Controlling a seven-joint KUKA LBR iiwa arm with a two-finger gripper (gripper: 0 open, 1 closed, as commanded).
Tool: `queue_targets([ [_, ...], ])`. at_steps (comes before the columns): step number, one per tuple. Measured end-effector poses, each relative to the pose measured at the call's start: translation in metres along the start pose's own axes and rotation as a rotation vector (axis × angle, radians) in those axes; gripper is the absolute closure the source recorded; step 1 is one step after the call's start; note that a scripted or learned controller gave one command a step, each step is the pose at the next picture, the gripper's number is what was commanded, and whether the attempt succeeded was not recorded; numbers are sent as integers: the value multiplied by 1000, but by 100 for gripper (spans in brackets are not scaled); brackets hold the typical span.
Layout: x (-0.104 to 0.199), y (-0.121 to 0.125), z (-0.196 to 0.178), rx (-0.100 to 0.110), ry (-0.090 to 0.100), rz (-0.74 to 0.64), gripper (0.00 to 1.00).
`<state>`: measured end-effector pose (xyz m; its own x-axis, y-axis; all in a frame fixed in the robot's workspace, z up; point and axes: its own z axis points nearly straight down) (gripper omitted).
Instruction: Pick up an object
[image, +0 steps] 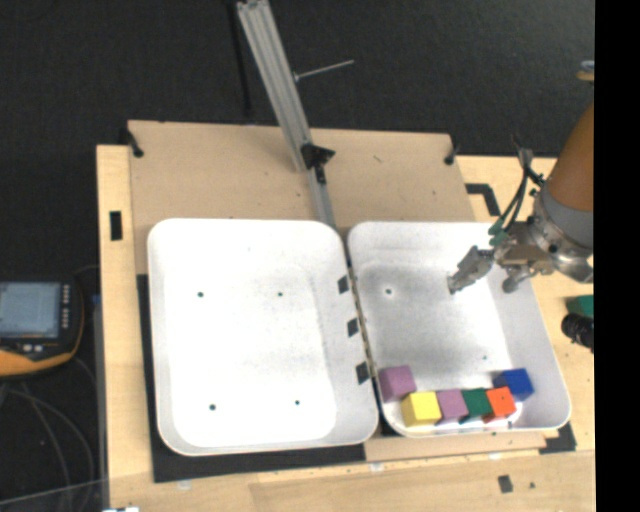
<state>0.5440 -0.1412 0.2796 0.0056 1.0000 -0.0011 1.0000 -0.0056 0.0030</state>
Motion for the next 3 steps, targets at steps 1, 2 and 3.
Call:
queue_targets([
  [1,-1,1,-11,-4,-2,2,100],
  [2,72,-23,19,5,3,-14,100],
  [3,68,-22,18,2,1,-5,0],
])
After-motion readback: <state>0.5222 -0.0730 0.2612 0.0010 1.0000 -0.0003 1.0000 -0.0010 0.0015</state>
